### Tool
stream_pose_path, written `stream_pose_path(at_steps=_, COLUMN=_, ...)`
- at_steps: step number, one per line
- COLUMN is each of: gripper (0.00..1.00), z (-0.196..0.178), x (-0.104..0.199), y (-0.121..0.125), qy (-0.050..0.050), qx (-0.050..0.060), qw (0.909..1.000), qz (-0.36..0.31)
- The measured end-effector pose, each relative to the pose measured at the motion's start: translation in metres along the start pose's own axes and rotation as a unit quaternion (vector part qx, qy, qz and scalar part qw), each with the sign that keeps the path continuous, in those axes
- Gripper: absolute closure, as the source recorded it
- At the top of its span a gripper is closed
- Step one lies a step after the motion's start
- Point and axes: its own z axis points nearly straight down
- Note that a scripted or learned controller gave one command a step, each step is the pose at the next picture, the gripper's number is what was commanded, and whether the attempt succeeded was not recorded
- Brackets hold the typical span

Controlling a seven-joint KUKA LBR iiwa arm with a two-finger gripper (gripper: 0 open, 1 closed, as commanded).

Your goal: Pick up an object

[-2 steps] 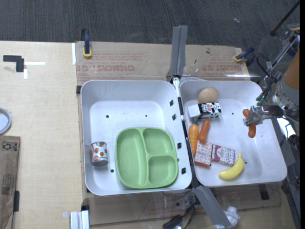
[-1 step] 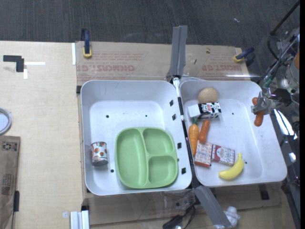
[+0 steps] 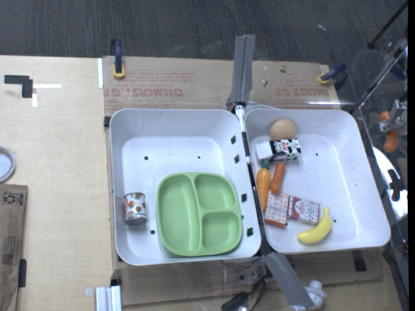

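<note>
Pale bench [image 3: 58,141], and my likeliest pick, the banana [image 3: 316,229], lies in the right bin [image 3: 353,167] just beside a red box [image 3: 303,210], so a sloppy descent might snag both; my gripper's state I can't tell.

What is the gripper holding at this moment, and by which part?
Nothing that can be seen: the banana, carrots and cartons lie in the right bin, the can and green tray in the left bin.

Green tray [image 3: 198,214], yellow banana [image 3: 316,229], orange carrots [image 3: 270,179], black-and-white patterned carton [image 3: 280,149], white bins [image 3: 123,135].
</note>
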Motion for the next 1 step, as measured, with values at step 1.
stream_pose_path(at_steps=1, gripper=1.0, z=0.0656, x=0.0048, y=-0.0608, qy=0.0, qx=0.002, qw=0.9863, qz=0.165)
